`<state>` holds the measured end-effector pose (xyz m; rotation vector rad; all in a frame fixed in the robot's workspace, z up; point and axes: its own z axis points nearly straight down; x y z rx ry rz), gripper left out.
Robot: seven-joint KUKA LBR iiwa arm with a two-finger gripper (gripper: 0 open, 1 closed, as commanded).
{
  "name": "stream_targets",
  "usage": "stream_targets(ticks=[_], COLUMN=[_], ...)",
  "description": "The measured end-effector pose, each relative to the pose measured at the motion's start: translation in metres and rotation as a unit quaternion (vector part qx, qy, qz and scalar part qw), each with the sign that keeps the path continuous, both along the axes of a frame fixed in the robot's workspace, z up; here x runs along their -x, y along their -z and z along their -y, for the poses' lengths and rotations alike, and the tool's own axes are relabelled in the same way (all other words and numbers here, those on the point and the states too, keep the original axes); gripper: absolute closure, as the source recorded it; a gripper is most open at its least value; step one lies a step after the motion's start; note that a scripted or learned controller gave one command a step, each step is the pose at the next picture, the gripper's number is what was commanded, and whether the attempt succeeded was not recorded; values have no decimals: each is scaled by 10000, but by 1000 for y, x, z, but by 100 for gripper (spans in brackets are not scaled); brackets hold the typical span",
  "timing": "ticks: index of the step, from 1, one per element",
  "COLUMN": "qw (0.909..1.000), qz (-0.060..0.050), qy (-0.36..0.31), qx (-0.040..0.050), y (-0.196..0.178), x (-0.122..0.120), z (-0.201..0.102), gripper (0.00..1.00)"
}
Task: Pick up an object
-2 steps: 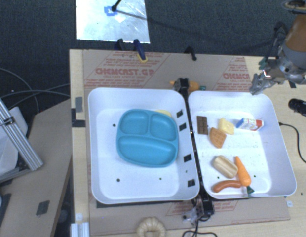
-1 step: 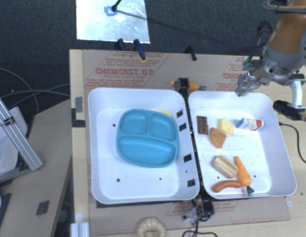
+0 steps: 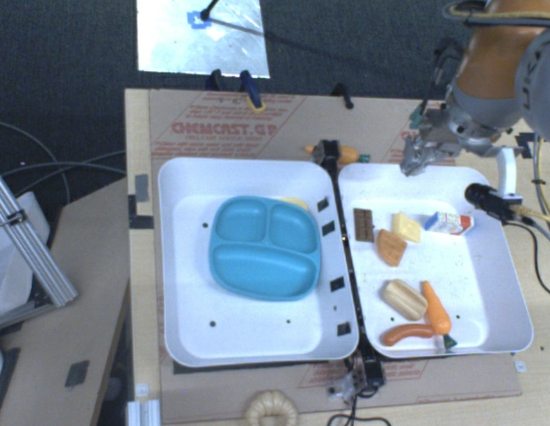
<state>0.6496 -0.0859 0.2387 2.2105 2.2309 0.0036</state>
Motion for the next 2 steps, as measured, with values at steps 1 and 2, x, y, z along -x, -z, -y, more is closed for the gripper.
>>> stream_targets(ticks=[1,2], qw=[10000,10000], qz=[-10,-6], qy=[3,-3], qx=[-3,-8], y=[13,4], x=[11,25], z=[-43,-96], gripper=[100,100])
